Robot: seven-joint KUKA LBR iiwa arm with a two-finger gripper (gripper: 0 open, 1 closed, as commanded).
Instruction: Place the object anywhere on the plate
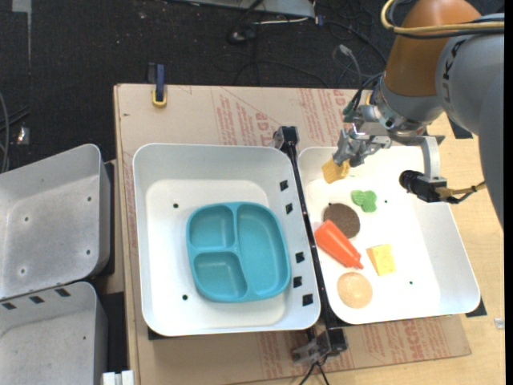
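The bench is topped by a sheet of brown cardboard [240, 107] with faint red print, and two shallow white bins sit on it side by side, clipped together along a black seam.

Nearest the camera, at the lower rim of the right bin [433, 299], lies one round tan cookie [354, 289]. Just above it sits one yellow cheese wedge [381, 259], and beside that one orange carrot [337, 244], angled toward the seam. One dark brown round patty [342, 217] touches the carrot's upper end, and one green leafy piece [365, 200] lies just beyond.

In the left bin [160, 175] rests one teal plate [238, 251] with three compartments, nothing on it.

Farther back, the gripper [349, 156] hangs over the right bin's far left corner, its fingers closed narrowly on one small yellow-tan block [336, 170], lifted above the bin floor and near the seam.

One blue and yellow clamp [159, 84] grips the cardboard's far edge. Beyond lies dark speckled floor with cables and a metal bar. Two more white bin panels lean at the left.
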